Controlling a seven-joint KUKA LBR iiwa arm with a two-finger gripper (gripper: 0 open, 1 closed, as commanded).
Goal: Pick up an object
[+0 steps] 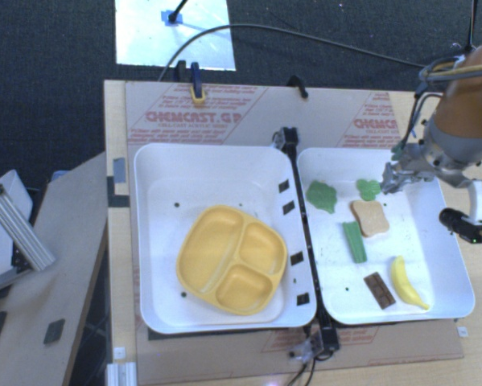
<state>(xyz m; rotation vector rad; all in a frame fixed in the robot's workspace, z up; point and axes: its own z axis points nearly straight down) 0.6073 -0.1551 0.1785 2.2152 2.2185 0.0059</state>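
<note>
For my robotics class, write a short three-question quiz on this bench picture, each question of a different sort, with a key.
1. True or false: the yellow divided plate lies in the left bin.
2. Multiple choice: which thing lies nearest the gripper? A) the banana B) the small green piece C) the chocolate bar
3. Fill in: the slice of bread overlaps the top of the long green ______.

Key: 1 true; 2 B; 3 stick. The toy foods, including the larger green leafy piece, all sit in the right bin.
</note>
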